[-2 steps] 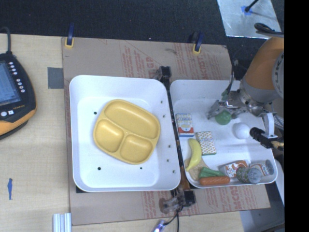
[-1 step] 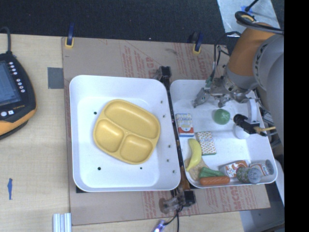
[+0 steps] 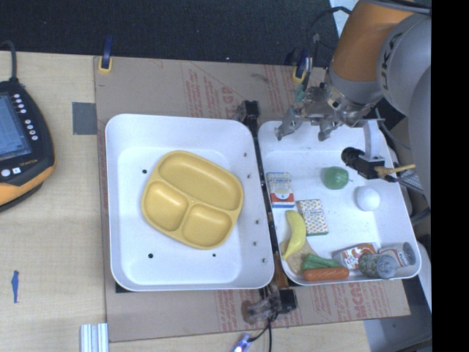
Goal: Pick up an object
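Lower right, the right bin (image 3: 392, 196) holds a carrot (image 3: 325, 274), banana (image 3: 294, 233), can (image 3: 375, 258), two small cartons, a green ball (image 3: 335, 177) and white egg (image 3: 367, 198). The left bin (image 3: 121, 196) holds a yellow tray (image 3: 192, 198). Farther up, the gripper (image 3: 306, 128) hangs with fingers apart, gripping nothing, above brown cardboard (image 3: 190, 86).

A robotics lab: clamped cardboard (image 3: 183, 86) on a wooden bench, teach pendant (image 3: 18, 141) far left of the gripper (image 3: 308, 127).
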`<state>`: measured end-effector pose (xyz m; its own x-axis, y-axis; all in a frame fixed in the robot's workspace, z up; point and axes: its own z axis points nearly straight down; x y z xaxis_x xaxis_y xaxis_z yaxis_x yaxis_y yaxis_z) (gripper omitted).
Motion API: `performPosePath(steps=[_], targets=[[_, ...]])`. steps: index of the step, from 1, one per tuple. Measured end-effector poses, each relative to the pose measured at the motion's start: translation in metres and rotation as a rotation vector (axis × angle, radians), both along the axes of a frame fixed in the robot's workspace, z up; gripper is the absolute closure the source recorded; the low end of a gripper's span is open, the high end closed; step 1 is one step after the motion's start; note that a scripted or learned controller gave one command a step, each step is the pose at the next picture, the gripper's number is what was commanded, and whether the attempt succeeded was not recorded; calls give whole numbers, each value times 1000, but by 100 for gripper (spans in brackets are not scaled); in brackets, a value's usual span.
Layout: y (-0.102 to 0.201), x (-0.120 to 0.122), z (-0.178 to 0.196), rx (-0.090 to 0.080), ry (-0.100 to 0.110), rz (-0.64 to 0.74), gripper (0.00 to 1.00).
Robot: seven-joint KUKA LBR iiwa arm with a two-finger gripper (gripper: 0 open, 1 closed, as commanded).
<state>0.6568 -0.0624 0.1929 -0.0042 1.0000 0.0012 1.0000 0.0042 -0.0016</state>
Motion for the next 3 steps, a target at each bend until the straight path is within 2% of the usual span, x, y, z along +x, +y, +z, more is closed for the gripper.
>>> performPosePath(steps=[1,2,3], targets=[[30,-81,-1,-3,4,0,0],[-49,-30,-52,-2,2,-2,0],[-121,-1,-78,-1,2,-3,0]])
